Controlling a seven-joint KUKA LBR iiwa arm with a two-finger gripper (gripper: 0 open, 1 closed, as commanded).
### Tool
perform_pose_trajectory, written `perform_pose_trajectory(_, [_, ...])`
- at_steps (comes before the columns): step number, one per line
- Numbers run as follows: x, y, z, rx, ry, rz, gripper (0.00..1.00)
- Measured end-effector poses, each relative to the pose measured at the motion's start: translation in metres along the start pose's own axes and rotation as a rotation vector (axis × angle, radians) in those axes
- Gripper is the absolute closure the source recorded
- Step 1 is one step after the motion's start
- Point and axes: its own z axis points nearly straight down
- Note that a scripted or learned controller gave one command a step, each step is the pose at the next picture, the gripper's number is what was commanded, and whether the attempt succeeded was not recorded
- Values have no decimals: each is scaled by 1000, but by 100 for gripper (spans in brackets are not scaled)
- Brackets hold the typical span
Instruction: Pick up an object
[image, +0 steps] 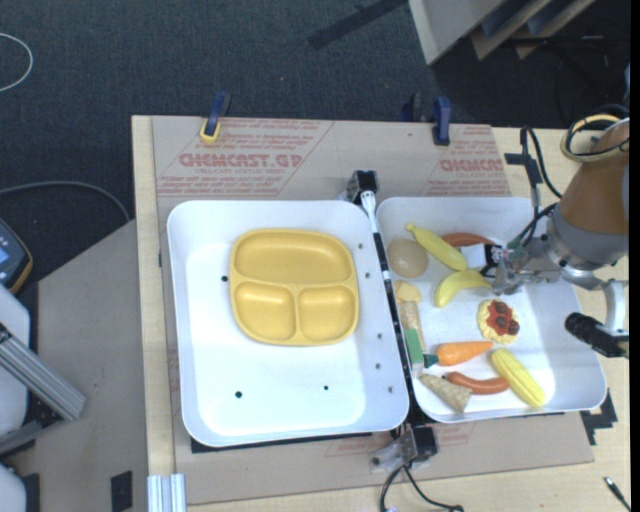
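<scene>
The hand (508, 272) hovers low in the right white bin (560, 225); its finger state cannot be determined. The curved yellow plastic banana (459, 287) lies just left of it, ungrasped.

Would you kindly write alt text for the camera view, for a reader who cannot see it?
A grey and orange robot arm's gripper hovers over the right white bin, which holds toy food: bananas, a carrot, corn, a small pizza. The left white bin holds a yellow divided tray.
</scene>
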Motion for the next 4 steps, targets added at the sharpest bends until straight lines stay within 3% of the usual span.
perform_pose_trajectory(3, [-3,0,-129,-5,-2,-1,100])
perform_pose_trajectory(4, [53,-13,-118,5,4,-5,100])
